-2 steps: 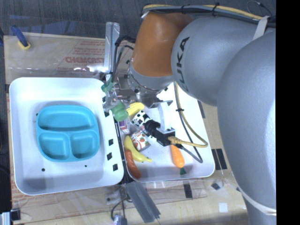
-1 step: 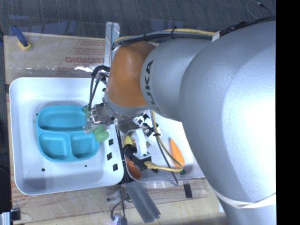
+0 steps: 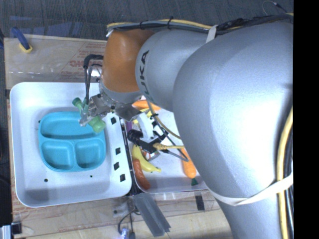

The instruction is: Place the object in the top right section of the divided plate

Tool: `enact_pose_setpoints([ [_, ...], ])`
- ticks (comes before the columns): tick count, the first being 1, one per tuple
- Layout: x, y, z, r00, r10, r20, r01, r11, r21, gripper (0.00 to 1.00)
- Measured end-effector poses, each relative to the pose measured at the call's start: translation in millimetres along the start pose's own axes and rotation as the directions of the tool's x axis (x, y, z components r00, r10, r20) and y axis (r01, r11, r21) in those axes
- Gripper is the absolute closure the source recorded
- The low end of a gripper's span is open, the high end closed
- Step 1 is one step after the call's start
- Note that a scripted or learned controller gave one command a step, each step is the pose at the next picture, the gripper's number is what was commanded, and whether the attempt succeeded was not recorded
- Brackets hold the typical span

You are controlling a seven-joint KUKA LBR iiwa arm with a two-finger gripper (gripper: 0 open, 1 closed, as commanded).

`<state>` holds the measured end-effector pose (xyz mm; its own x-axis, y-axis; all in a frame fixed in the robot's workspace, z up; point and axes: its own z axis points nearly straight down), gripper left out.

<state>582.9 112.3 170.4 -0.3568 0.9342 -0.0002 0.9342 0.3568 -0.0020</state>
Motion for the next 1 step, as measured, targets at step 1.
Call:
enact_pose_setpoints([
  [1,50.1,33.6,-26.7,0.966,-0.258,0.000,0.258,0.966,-0.001,1.00],
])
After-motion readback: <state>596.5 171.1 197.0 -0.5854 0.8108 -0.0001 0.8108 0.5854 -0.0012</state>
